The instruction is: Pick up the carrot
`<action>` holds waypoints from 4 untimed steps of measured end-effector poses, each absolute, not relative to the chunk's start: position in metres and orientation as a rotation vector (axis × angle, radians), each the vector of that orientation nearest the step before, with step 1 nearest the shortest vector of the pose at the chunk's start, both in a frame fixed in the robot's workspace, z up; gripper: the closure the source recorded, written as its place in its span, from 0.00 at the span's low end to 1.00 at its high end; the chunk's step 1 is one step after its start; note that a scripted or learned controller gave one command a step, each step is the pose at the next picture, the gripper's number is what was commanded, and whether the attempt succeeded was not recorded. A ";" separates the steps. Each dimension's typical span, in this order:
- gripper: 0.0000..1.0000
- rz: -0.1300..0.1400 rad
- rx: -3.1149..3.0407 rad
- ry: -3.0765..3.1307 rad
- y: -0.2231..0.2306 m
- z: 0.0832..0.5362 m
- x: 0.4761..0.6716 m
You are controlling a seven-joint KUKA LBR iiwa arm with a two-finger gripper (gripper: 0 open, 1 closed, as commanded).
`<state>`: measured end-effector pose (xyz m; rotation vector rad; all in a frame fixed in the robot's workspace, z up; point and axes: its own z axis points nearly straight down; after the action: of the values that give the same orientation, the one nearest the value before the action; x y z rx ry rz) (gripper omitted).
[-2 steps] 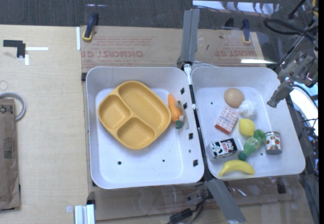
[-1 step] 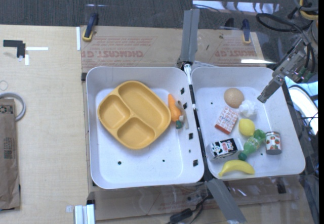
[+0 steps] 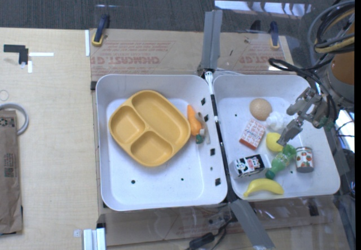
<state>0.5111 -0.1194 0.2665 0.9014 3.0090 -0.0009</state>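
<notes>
The carrot (image 3: 194,121), orange with a green tip, lies in the left bin (image 3: 158,195) against the right edge of a yellow divided plate (image 3: 149,127), close to the wall between the bins. My gripper (image 3: 286,126) hangs over the right bin (image 3: 321,189), well to the right of the carrot. It stands open, its fingers spread above a yellow lemon (image 3: 273,141) and a white item, with nothing between them.
The right bin also holds a tan round item (image 3: 260,108), a red and white box (image 3: 252,133), a cow-patterned carton (image 3: 249,165), a green bottle (image 3: 280,162), a small can (image 3: 304,159) and a banana (image 3: 263,187). Black cables (image 3: 333,23) hang at upper right.
</notes>
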 end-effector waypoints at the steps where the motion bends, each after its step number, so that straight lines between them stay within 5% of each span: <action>1: 0.00 0.000 0.426 3.112 -0.069 0.257 0.525; 2: 0.00 0.000 0.027 3.140 -0.086 0.282 0.487; 3: 0.00 -0.001 -0.111 3.135 -0.118 0.287 0.555; 4: 0.00 0.000 -0.166 3.133 -0.176 0.230 0.653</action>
<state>0.6533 -0.1762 0.2301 -0.1663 3.1328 -0.0003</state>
